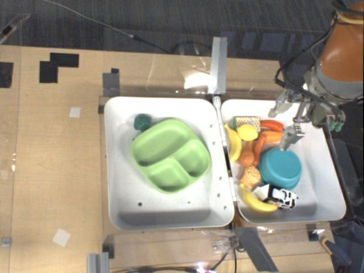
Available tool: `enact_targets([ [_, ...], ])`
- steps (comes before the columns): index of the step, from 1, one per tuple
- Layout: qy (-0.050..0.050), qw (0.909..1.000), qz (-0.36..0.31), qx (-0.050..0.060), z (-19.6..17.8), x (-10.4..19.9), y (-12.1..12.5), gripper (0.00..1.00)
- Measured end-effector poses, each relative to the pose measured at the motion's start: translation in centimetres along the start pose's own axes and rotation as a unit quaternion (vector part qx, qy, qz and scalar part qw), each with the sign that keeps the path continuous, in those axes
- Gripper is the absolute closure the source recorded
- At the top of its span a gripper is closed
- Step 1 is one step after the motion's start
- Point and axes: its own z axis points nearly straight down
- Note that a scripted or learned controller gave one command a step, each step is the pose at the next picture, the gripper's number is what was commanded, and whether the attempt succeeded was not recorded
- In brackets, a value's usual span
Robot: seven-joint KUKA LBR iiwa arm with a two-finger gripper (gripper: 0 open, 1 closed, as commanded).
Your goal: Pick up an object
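Observation:
The right bin [330, 169] holds a pile of toy items. Among them are a teal bowl [280, 169], two bananas [257, 201] [232, 143], a yellow lemon [247, 132], an orange carrot [269, 127] and a small black-and-white toy [282, 197]. My gripper [289, 120] hangs over the back right part of this bin, just above the carrot and the bowl's far rim. Its two fingers [293, 134] stand apart, open, with nothing between them.
The left bin [119, 198] carries a green divided plate [170, 154] and a small dark teal ball [142, 120] at its back left. A metal post [218, 67] stands behind the wall between the bins. The arm's orange band [343, 53] is at the upper right.

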Motion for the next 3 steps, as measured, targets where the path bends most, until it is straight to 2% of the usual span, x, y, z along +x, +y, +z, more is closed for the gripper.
enact_targets([
  [1, 0.006, 0.9998, 0.017, -0.001, 18.5, 4.5, -0.9, 0.00],
  [2, 0.016, 0.9999, 0.001, 0.000, 19.7, -3.6, 0.1, 0.00],
  [3, 0.002, 1.0000, -0.002, 0.001, 18.3, -4.3, 0.3, 1.00],
])
